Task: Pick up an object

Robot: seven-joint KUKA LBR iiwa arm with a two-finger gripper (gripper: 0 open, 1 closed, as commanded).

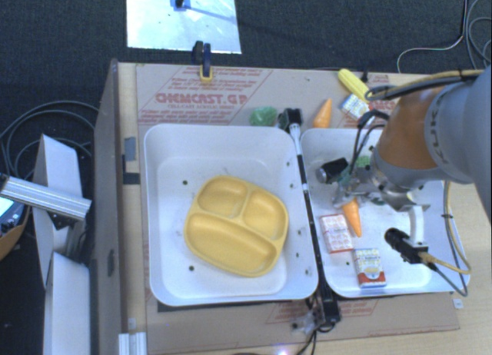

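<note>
My gripper [360, 190] hangs low over the middle of the right bin [438, 284], at the end of the grey arm with the orange band. An orange toy carrot [352, 217] lies just below the gripper tip and seems to touch it. A pink-and-white packet [335, 233] lies left of the carrot. A small box with an orange label [370, 267] rests near the bin's front edge. A small black object [334, 167] sits up and to the left of the gripper.
The left bin [165, 192] holds a yellow divided plate [237, 225]. Behind the bins, on the cardboard, lie a green item [264, 117], a second orange carrot [323, 114], a yellow item [354, 83] and a small packet [355, 107]. A black divider bar [302, 169] runs between the bins.
</note>
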